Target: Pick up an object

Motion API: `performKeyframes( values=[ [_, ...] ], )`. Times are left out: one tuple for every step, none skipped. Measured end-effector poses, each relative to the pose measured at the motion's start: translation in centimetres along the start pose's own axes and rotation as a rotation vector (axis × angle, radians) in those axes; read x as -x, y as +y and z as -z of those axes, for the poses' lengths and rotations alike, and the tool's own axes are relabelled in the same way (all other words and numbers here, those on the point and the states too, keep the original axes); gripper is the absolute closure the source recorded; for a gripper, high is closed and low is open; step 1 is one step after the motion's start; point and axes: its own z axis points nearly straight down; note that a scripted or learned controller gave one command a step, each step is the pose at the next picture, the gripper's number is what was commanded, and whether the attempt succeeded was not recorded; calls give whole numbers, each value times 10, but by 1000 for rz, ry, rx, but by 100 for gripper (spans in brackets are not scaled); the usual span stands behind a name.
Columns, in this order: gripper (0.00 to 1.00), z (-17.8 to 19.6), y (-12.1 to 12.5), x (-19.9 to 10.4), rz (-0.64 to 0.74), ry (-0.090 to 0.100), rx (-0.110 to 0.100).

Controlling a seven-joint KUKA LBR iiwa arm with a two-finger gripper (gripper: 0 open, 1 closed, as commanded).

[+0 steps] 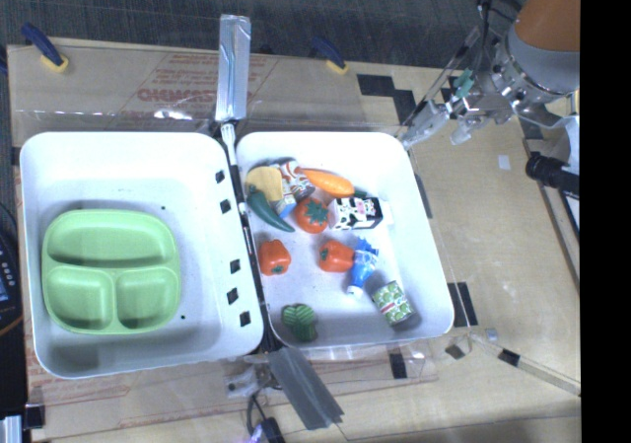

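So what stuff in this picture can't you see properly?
- Arm: cut off by the camera view's top right.
- Gripper: too small and cluttered to tell whether it is open or shut.
- Toys at the right bin's back: they overlap, so their shapes are unclear.
- Can label: too small to read.

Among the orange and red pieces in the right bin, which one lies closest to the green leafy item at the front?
The orange pepper beside the divider, at the left; it sits just above the green leafy item. The others lie farther back or right.

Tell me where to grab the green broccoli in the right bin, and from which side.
Probably grip the broccoli across its middle, coming straight down from above. It lies alone near the right bin's front-left corner, apart from the other toys, so the bin walls beside it block a sideways approach.
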Motion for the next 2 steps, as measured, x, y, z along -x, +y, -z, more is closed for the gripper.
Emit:
performKeyframes(
  values=[
    [0, -154, -30, -22, 34, 3, -8],
    [0, -226, -24, -33, 115, -11, 21]
  ],
)
